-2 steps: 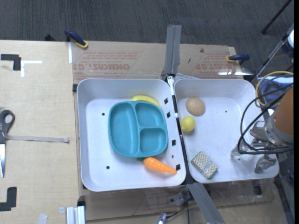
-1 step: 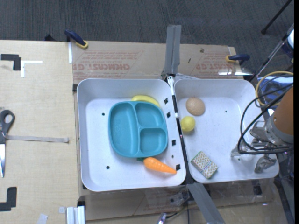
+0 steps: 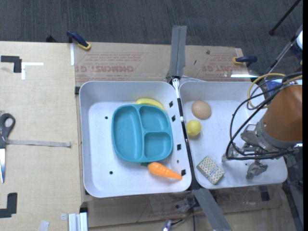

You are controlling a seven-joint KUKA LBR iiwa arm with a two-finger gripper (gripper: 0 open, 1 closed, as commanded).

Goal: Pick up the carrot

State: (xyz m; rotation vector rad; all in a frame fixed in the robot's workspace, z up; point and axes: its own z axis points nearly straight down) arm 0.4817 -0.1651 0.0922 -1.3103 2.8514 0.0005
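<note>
The carrot [image 3: 164, 171] lies at the front edge of the left bin [image 3: 91, 143], just below the blue plate [image 3: 142, 132], while the gripper [image 3: 256, 169] hangs over the right bin's [image 3: 226, 97] front right corner — its grip can't be told — so it should cross over and close across the carrot's middle.

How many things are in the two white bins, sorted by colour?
Orange: 1, the carrot
Blue: 1, the plate
Yellow: 2, the lemon and a yellow thing behind the plate
Tan: 1, the egg
Patterned: 1, the packet
Total: 6
</note>
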